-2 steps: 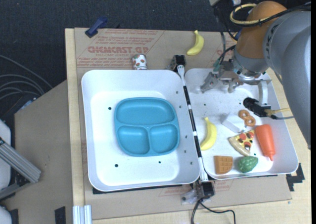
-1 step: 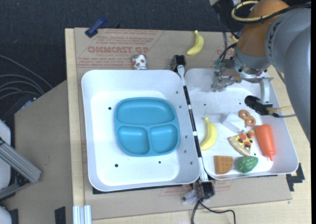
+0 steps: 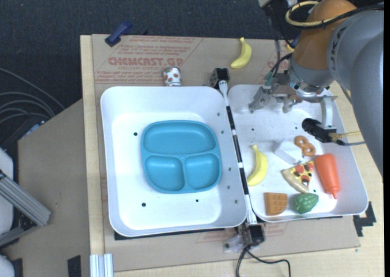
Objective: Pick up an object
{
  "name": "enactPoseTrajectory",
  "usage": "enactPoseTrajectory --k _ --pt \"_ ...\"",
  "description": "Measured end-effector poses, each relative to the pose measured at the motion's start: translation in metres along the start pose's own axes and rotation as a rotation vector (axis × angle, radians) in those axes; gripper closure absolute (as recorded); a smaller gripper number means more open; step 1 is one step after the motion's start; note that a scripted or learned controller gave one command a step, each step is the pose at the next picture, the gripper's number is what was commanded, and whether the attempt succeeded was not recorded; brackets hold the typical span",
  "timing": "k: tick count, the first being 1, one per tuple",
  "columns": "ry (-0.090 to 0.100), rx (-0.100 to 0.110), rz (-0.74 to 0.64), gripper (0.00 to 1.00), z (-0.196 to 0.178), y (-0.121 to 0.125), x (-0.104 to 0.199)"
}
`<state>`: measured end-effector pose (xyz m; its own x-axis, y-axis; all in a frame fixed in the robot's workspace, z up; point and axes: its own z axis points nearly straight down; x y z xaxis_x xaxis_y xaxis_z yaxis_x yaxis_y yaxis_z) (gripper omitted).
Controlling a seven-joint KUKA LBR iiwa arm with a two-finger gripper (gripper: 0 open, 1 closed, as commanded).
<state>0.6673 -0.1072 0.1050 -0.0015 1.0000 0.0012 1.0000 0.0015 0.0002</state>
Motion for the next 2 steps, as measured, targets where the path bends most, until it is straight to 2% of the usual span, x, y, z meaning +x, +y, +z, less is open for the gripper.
enactPoseTrajectory --k 1,2 --pt "0.0 -0.002 0.0 1.0 -0.0104 0.0007 0.0004" --pt "0.0 -0.002 0.0 0.0 -0.0101 0.0005 0.0004"
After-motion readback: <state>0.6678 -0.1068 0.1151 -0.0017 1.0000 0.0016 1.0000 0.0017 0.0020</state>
